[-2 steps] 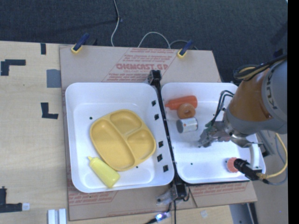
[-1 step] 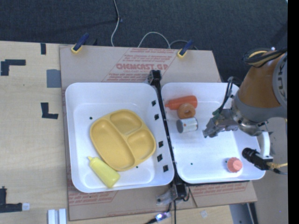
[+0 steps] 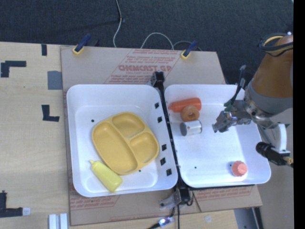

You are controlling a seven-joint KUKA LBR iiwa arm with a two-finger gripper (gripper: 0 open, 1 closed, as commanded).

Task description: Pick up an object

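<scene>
Starting at the gripper point(image 3: 223, 123): dark metal fingers hanging over the right bin point(image 3: 214, 173), toward its right half, and whether they sit apart or together cannot be told from this angle; nothing shows between them. Behind it, the grey arm point(image 3: 271, 87) with its orange band comes in from the right.

Left of the gripper, a short shiny metal cylinder point(image 3: 191, 127) lies on its side on the smooth white floor. Just beyond it, on the far side, a brown ring-shaped doughnut point(image 3: 190, 113) rests touching an orange carrot-like piece point(image 3: 185, 103) lying lengthwise. At the near right corner sits a small round pinkish-red object point(image 3: 238, 168), well apart from the rest.

Over in the left bin point(image 3: 76, 104): a glossy yellow plastic tray point(image 3: 125, 141) with three compartments, tilted diagonally, and a yellow squeeze bottle point(image 3: 106, 175) lying by its near left edge.

Both bins sit on brown cardboard point(image 3: 143, 68) printed in red; "CHEMCAST" reads, the rest is too small
</scene>
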